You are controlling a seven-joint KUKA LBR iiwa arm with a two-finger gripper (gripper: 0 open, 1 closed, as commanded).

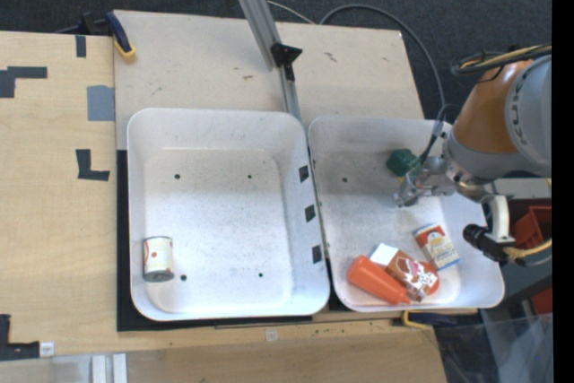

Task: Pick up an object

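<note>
My gripper (413, 191) hangs low over the right bin (359, 139), near its middle right. Just up and left of it lies a small dark green object (400, 161), close to the gripper; whether they touch is unclear. Lower in the same bin lie an orange bottle-shaped object (376, 280), a red and white packet (413, 274) leaning against it, and a small orange and white carton (436, 246). The left bin (215, 130) holds a small white can with a red label (158, 258) in its near left corner.
The grey and orange arm (498, 126) comes in from the right over the right bin's edge. A metal pole (256, 0) slants down from the top to the gap between the bins. A yellow-blue clamp (119, 35) sits at the board's far left corner.
</note>
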